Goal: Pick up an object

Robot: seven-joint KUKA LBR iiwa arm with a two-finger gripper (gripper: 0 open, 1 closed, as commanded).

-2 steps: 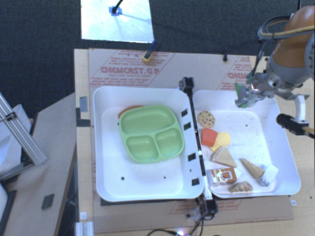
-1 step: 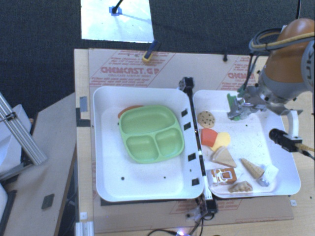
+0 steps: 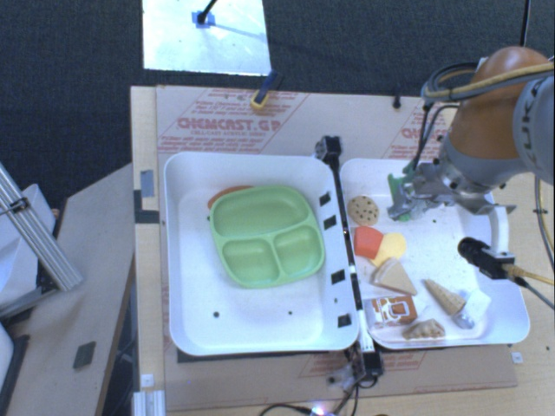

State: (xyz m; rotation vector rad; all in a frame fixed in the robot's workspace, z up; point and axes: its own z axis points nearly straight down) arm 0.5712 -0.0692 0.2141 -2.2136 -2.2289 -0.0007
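Whether the jaws [image 3: 401, 208] above the cookie [image 3: 362, 209] are spread, I cannot tell.

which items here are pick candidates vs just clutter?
Pick candidates, right bin: cookie, red block, yellow piece, sandwich wedge, cone, tool over them.

Lying about: green tray in left bin, metal plate.

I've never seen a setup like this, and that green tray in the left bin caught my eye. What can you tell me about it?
The green tray is a light green, plastic-looking divided plate with rounded corners: one long compartment along its far side and two smaller ones along its near side. It lies flat and face up, slightly turned, in the left bin. An orange item peeks out from beneath its far left edge, mostly hidden.
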